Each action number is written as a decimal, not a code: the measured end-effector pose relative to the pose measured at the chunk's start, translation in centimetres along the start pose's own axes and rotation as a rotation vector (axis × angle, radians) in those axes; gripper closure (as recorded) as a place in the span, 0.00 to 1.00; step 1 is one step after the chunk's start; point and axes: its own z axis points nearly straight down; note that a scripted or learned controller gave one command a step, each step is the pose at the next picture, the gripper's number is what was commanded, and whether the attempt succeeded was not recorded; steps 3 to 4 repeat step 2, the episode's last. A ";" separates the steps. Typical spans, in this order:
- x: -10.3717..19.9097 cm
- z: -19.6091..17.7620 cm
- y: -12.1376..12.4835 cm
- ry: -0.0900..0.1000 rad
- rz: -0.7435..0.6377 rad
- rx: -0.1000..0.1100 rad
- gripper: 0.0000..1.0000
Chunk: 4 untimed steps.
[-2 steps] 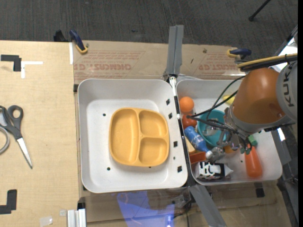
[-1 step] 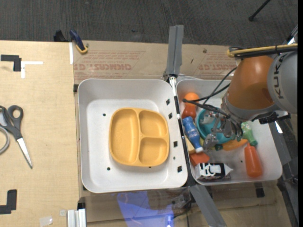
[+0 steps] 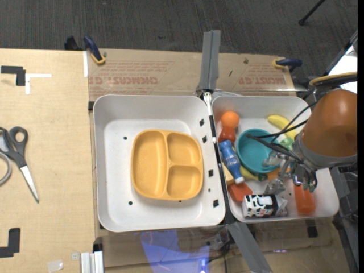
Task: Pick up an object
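The right bin (image 3: 259, 102) holds a heap of small objects. Among them are a teal bowl (image 3: 254, 148), a blue bottle (image 3: 231, 160), an orange round-topped piece (image 3: 229, 120) and a yellow banana (image 3: 278, 121). A black-and-white patterned box (image 3: 264, 205) and a red-orange stick (image 3: 304, 200) lie near the bin's front. My gripper (image 3: 282, 174) hangs low over the bin's front right, just right of the teal bowl and above the patterned box. The orange wrist band (image 3: 336, 124) hides what lies beneath it.
In the left bin (image 3: 108, 169) lies a yellow divided plate (image 3: 168, 165). Scissors (image 3: 20, 159) rest on the wooden bench at the far left. Blue clamps (image 3: 94, 49) hold cardboard behind the bins. A grey divider bar (image 3: 209, 61) stands between the bins.
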 end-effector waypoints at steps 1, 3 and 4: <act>-1.8 0.7 2.3 0.033 0.108 0.002 0.00; -2.3 -0.3 2.5 0.022 0.104 0.000 1.00; -2.3 -0.3 2.5 0.022 0.104 0.000 1.00</act>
